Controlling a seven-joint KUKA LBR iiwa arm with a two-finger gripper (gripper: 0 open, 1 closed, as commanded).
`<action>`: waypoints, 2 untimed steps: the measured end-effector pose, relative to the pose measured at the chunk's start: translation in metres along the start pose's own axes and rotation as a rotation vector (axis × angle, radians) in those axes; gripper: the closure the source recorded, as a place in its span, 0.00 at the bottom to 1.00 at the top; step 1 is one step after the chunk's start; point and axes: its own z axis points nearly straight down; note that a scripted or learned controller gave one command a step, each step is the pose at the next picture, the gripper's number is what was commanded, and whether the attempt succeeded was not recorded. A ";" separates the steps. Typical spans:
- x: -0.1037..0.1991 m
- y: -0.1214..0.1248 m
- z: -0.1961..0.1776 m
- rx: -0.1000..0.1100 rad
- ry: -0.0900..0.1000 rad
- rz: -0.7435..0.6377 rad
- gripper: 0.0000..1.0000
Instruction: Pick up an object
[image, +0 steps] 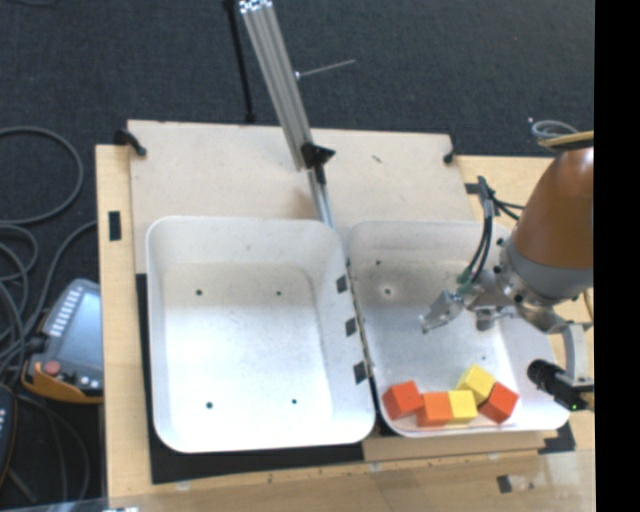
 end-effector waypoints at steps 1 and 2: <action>-0.078 0.023 0.082 0.011 -0.001 0.001 0.00; -0.087 0.036 0.054 0.001 -0.001 -0.003 0.00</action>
